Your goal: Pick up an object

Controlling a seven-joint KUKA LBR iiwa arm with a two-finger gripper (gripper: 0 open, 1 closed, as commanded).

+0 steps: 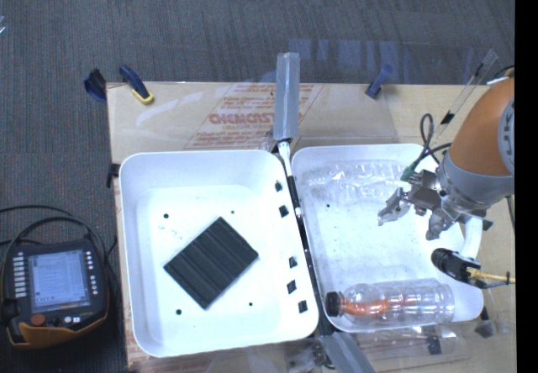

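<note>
- two bins side by side on the bench; left bin and right bin touching along the middle
- ridged pad lying tilted in the left bin, roughly centre
- bottle on its side along the right bin's near edge; crumpled bottle at its far side
- gripper over the right bin's right part
- handheld controller on the floor, left of the bench
</note>
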